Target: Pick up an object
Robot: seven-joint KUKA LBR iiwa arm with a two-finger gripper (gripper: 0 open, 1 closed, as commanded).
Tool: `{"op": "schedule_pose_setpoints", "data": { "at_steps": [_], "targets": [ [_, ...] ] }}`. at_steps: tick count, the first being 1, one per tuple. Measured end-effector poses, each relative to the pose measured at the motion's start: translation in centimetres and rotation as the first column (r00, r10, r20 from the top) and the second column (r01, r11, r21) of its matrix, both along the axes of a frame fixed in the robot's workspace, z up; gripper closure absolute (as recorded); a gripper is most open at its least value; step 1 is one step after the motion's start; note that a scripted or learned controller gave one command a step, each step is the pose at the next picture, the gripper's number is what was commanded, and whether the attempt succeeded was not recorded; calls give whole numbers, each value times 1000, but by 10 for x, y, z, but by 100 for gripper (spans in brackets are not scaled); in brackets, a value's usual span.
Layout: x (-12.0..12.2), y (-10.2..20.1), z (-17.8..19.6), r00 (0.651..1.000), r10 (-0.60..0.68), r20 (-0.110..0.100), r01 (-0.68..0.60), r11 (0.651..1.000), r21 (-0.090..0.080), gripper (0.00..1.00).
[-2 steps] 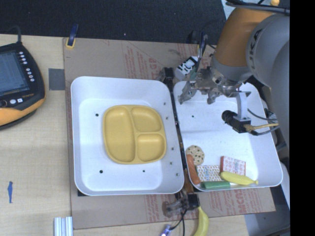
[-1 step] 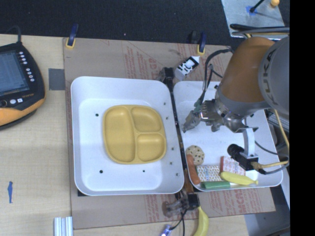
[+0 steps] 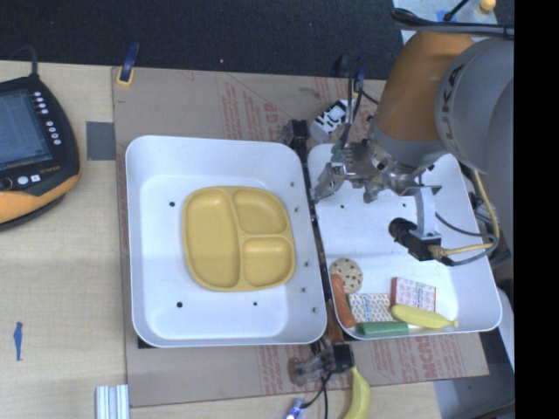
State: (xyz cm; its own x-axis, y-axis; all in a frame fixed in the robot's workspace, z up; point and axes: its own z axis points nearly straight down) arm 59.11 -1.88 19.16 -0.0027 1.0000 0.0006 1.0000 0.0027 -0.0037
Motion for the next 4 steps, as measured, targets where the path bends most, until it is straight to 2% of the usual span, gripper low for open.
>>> {"op": "schedule_pose_setpoints", "data": {
  "at_steps": [1,2,3,4],
  "targets": [
    [56,-85,-24,1000,-1,1,1,1000,-1,0],
    [56,-85,-14,1000,3,0,-3,1000,-1,100],
    [65,-82,-43,1000,3,-1,-3,1000,-1,100],
    [-6,-101,-101,1000,2,-3,-2,1000,-1,100]
  ]
}}
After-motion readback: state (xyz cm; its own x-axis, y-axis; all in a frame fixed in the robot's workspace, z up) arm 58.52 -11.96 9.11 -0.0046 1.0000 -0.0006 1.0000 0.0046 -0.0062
